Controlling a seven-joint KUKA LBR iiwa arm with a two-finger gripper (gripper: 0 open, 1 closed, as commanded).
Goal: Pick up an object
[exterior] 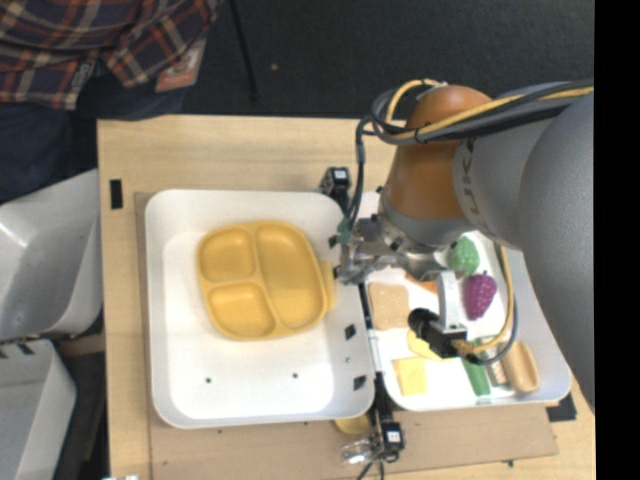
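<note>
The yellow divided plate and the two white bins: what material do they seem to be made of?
The yellow divided plate looks like moulded plastic: one even colour, rounded compartment ridges, a soft sheen. The left bin and the right bin seem to be plastic too, smooth white with rounded corners, though painted metal cannot be excluded.

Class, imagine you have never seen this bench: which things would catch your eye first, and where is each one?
The yellow plastic three-compartment plate stands out, lying alone in the left white bin. The big grey arm with its orange band looms over the right white bin, which holds small toy foods: a purple grape bunch, a green piece and a tan bread slice.
</note>
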